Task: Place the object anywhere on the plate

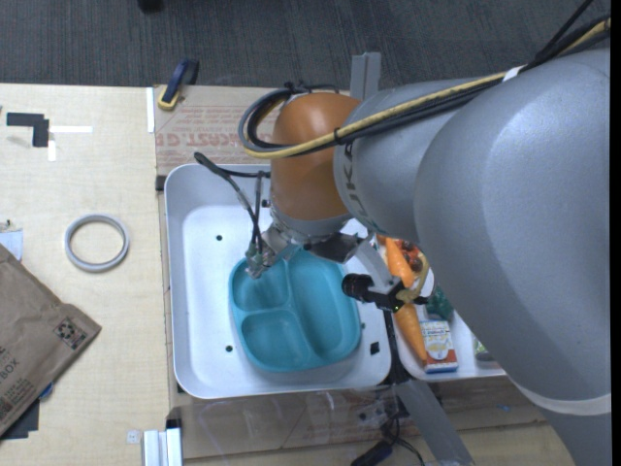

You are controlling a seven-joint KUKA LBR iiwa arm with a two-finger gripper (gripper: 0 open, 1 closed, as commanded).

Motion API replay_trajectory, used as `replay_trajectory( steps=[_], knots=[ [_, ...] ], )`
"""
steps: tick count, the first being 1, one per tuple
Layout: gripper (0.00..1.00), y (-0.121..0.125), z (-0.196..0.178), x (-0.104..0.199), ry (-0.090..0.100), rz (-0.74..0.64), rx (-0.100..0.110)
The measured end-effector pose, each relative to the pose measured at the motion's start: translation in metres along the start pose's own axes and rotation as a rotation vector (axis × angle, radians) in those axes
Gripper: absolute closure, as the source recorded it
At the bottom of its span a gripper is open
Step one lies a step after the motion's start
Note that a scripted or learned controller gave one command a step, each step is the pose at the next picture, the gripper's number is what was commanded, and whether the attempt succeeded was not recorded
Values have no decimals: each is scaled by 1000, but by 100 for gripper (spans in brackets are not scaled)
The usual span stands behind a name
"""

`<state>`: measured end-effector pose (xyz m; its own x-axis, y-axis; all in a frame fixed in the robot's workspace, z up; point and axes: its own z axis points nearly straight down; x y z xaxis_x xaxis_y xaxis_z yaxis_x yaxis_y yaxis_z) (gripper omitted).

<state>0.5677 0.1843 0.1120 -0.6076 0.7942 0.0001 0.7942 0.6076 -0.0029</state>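
While hand (257,260) hovers, glossy blue compartmented plate (291,318) underneath.

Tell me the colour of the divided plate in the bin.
Blue plate, in the camera view.

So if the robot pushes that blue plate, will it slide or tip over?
Probably slide. The blue plate looks wide, low and flat, so tipping seems unlikely. It sits on the smooth white bin floor, which should let it skid. It looks like stiff plastic, likely light.
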Motion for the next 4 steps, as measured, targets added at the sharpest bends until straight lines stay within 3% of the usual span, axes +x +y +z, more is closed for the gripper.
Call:
replay_trajectory(
  steps=[1, 2, 3, 4],
  knots=[
    [100, 15, -47, -84, -3, -48, -4],
    [100, -6, -80, -149, -3, 54, -4],
    [100, -41, -80, -204, -3, 115, -4],
    [100, -147, -79, -143, 0, 84, -1]
  ],
)
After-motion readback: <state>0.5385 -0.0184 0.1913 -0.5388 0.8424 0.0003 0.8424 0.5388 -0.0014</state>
